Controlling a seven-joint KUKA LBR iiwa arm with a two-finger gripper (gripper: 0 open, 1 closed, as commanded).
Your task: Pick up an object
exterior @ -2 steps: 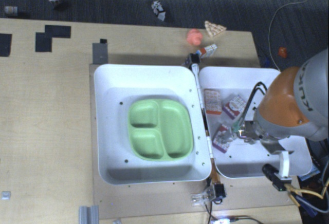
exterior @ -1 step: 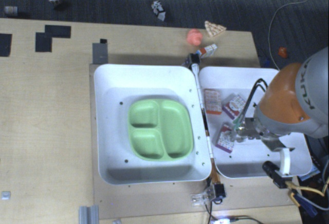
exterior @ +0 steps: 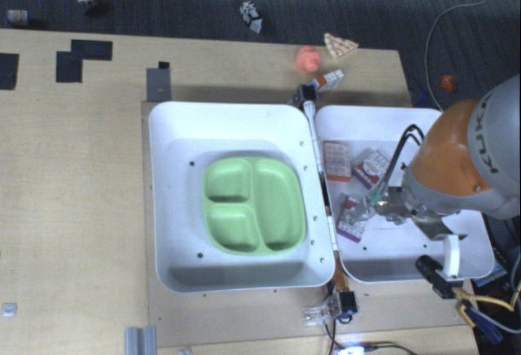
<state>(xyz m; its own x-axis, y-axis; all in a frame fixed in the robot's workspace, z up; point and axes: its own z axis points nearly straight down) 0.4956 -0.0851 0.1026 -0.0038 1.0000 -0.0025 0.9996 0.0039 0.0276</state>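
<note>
Over the right bin [exterior: 480,260], gripper [exterior: 383,203] hangs beside packets [exterior: 352,219]; its state cannot be told. Left bin [exterior: 163,182] holds a green tray [exterior: 252,205].

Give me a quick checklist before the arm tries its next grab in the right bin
1. Packets to pick lie in the right bin: ok; a red and white packet sits near the divider.
2. Gripper above that bin: ok.
3. Gripper over a packet: ok; a purple packet lies just beside it.
4. Fingers open: cannot tell.
5. Anything held already: cannot tell.
6. Green tray in the left bin, out of the way: ok.
</note>
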